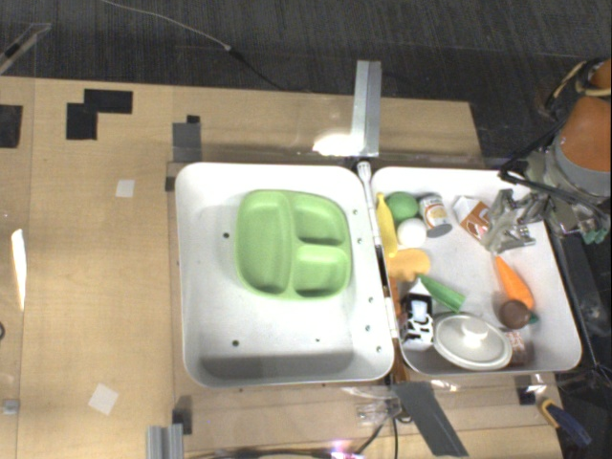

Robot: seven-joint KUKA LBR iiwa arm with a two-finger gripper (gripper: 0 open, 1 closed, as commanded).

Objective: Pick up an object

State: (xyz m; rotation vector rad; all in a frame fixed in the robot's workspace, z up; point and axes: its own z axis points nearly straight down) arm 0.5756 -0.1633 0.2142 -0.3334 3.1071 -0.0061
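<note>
Looking down on the bench, we see the gripper (pixel 512 226) hanging over the upper right part of the right bin (pixel 564 347), the grey arm (pixel 585 151) with its orange band reaching in from the right edge. Its two metal fingers look slightly spread with nothing between them, though at this size we would not swear to it.

The nearest thing worth taking is the orange carrot (pixel 513 280), lying slantwise on the bin floor just below the gripper, with a dark brown round piece (pixel 514 313) touching its lower end. We judge the carrot to be a light, stiff toy, smooth and tapered, so it may slip if pinched near the thin tip; closing across its thick middle, at right angles to its length, seems the safest hold. A small brown packet (pixel 475 218) lies just left of the gripper and a little can (pixel 436 213) further left; the can would likely roll.

Along the bin's left wall crowd a yellow banana (pixel 385 226), a green ball (pixel 402 206), a white ball (pixel 411 233) and a green stick (pixel 442 294), too tightly packed for an easy pinch. A white bowl (pixel 471 342) sits at the bottom.

The left bin (pixel 206 256) holds a green divided tray (pixel 292 242).

The wrist points roughly downward, tilted a little toward the bin's middle.
</note>
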